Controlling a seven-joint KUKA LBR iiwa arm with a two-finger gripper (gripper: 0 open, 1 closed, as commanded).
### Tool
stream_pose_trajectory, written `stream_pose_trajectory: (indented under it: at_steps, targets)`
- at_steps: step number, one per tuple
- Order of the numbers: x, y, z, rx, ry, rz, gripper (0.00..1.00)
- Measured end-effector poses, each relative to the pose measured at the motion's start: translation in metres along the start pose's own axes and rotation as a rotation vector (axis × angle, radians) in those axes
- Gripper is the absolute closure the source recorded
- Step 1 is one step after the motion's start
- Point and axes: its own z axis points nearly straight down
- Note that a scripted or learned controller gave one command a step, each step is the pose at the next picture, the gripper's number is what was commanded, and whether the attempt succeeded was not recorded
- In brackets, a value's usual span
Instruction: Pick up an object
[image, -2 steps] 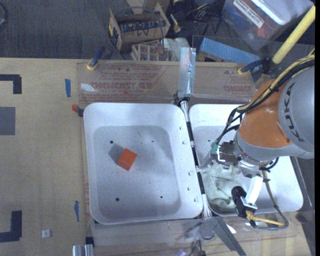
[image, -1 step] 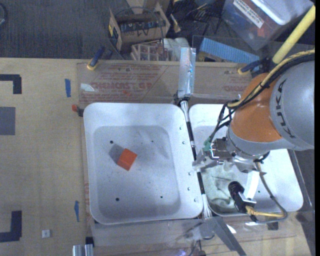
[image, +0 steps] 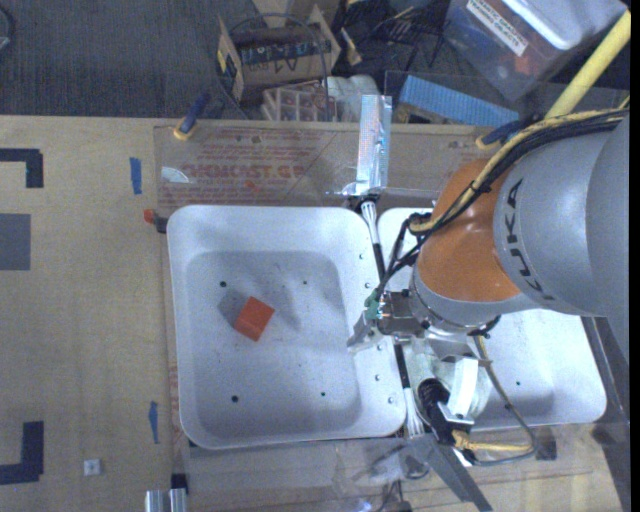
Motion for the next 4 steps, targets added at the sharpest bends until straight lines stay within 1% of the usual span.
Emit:
stream_pose_trajectory:
  at_steps: [1, 2, 3, 4]
  targets:
    - [0.018, 0.003, 0.028, -0.008, -0.02, -0.147, 0.0]
    - [-0.002, 0.004, 0.017, -0.011, -0.044, -0.115, 1.0]
    - [0.001, 0.006, 0.023, -0.024, -0.036, 0.053, 1.0]
    - [0.003, 0.009, 0.024, -0.028, -0.034, 0.112, 1.0]
